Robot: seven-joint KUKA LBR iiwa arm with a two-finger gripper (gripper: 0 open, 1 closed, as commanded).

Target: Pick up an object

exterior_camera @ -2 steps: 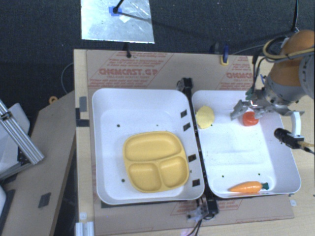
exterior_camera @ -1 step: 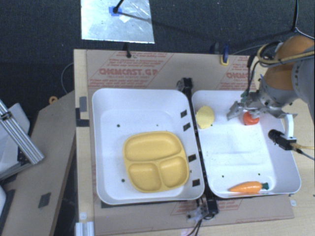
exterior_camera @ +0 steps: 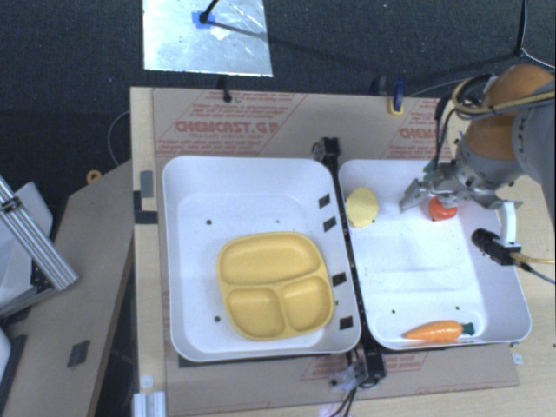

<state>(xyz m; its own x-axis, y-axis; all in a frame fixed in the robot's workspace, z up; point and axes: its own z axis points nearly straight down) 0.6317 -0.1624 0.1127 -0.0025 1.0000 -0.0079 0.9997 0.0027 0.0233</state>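
While the grey two-finger gripper (exterior_camera: pixel 437 200) sits over the small round red object (exterior_camera: pixel 443 209) at the right bin's (exterior_camera: pixel 408 341) far side, grip state unclear. Risk: round shape squirts out sideways.

Even, fairly bright light falls from above. The two white bins (exterior_camera: pixel 261 181) come out nearly washed out, with soft, faint shadows along their inner walls. A metal sheet (exterior_camera: pixel 207 24) at upper left shows patchy glare. The dark floor at the top stays dim. Overall focus is slightly soft and grainy.
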